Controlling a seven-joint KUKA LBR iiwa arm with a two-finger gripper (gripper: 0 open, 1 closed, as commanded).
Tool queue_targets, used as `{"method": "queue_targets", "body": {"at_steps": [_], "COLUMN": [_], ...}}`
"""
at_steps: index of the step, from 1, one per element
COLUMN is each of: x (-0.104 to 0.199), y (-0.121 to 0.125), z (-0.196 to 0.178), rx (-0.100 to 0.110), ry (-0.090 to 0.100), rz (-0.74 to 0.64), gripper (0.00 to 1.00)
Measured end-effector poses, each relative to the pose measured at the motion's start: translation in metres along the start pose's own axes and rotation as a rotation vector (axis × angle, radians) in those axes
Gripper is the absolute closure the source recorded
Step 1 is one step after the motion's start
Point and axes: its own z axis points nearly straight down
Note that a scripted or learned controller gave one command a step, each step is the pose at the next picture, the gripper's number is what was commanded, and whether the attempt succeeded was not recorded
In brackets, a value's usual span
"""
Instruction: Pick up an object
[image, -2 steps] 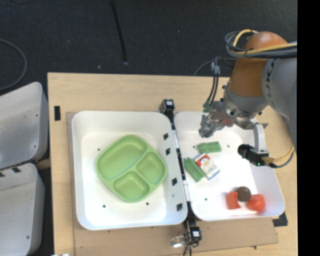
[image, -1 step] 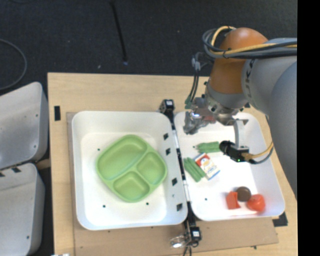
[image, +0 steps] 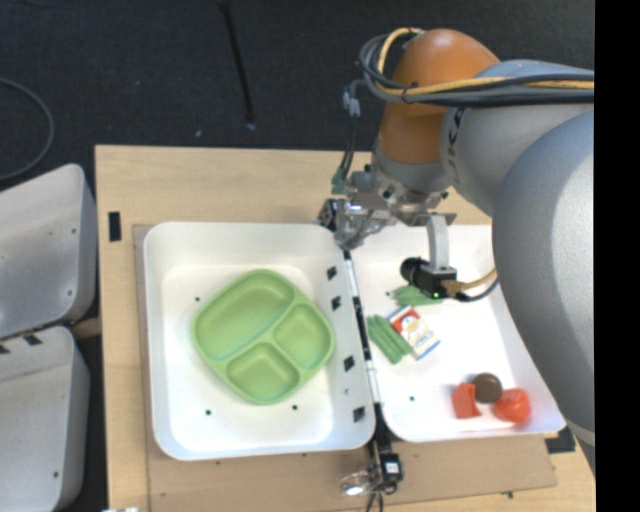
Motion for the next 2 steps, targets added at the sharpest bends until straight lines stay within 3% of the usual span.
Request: {"method": "queue_targets", "body": {"at_steps": [1,2], "x": [0.052,0.0483], "y": [0.0082,0.0076], "z": [-0.0122,-0.0114], "rx": [0.001,0.004], "ry": [0.001,-0.001], "rz": [-0.001,0.003], "gripper": [1.0,0.0]}}
